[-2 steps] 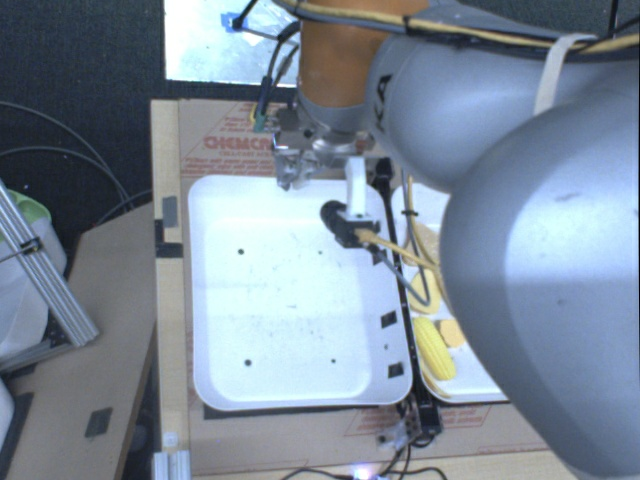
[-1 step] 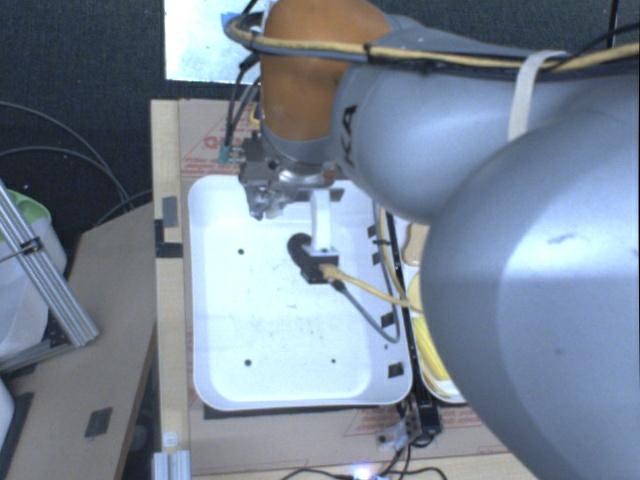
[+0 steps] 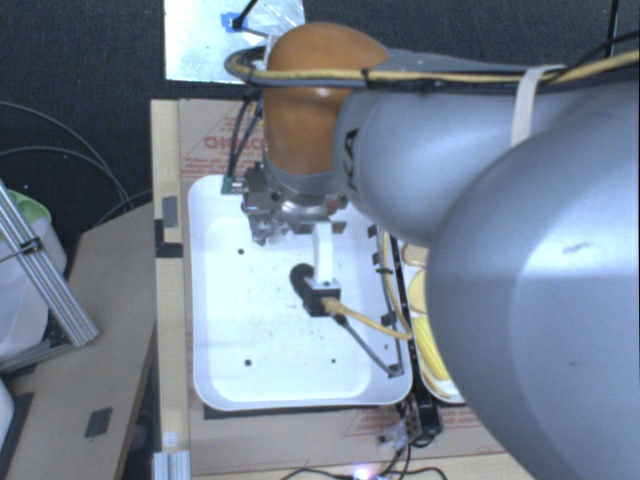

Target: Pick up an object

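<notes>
My gripper (image 3: 265, 228) hangs low over the far part of the left white bin (image 3: 230, 368), just inside its back rim. The grey arm and its orange band cover the gripper from above. In the bin floor I see only small dark specks. A strip of something yellow (image 3: 432, 353) shows at the left side of the right bin, and the arm hides the rest of it.
The big grey arm fills the right half of the view and covers nearly all of the right bin. A cardboard sheet (image 3: 205, 143) lies under the bins. A metal frame (image 3: 45, 278) stands on the wooden surface to the left.
</notes>
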Available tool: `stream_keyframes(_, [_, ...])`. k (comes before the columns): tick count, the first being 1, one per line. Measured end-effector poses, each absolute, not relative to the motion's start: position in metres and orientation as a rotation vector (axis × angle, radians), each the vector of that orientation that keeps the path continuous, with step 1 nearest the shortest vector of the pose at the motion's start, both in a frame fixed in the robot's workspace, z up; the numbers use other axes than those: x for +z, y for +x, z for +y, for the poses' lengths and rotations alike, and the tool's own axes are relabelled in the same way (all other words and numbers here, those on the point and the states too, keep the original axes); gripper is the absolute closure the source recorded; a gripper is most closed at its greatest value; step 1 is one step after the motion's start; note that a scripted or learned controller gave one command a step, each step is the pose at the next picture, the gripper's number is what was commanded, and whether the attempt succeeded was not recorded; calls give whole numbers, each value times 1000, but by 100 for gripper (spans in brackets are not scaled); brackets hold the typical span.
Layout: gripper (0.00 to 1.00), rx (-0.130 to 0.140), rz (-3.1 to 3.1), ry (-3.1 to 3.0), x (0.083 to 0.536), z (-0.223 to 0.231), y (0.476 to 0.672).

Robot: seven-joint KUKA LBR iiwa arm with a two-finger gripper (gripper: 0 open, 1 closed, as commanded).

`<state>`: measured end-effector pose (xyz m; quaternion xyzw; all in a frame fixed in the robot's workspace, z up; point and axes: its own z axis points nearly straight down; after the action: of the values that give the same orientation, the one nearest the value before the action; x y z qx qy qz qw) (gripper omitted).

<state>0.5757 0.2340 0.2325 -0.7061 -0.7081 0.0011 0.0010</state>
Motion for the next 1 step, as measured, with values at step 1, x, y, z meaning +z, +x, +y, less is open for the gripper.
stream_keyframes(1, [100,7,-2218,-2221,214,203,539])
